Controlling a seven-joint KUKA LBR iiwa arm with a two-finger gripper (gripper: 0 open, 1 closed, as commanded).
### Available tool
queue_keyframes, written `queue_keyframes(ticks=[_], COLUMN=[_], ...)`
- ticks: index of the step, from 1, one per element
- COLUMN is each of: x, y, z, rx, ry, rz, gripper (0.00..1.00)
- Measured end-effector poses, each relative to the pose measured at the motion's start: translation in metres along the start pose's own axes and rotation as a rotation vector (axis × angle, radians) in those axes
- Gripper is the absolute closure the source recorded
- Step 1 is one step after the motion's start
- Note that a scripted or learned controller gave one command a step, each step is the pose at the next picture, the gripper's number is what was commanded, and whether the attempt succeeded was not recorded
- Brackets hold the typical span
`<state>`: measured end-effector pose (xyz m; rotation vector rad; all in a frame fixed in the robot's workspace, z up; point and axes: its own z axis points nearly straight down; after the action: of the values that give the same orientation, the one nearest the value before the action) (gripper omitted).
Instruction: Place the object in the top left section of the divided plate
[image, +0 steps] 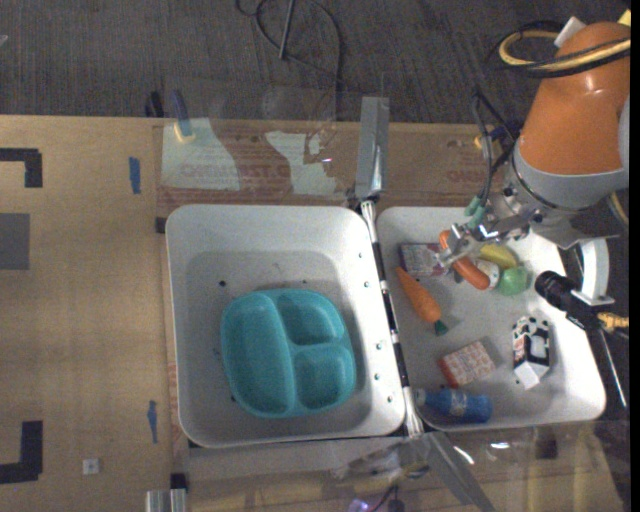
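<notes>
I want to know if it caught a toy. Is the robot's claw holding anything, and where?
It cannot be told. The gripper hangs over the right bin, close to the orange sausage toy, but any grip is too small to see.

Arm (575, 110) reaches in from the right, end effector (468, 240) lowered

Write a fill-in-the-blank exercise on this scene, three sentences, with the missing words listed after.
1. The teal divided plate lies in the ____ bin.
2. The toy carrot lies in the ____ bin.
3. The gripper hovers over the ____ bin, near a green ball.

Missing words: left; right; right
</notes>
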<state>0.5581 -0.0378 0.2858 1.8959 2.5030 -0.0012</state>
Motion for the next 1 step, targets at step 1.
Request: queue_keyframes(ticks=[1], x=[0.0364], y=[-0.0142], z=[0.0087], rx=[0.004], ry=[0.003], rz=[0.230], gripper=[1.00])
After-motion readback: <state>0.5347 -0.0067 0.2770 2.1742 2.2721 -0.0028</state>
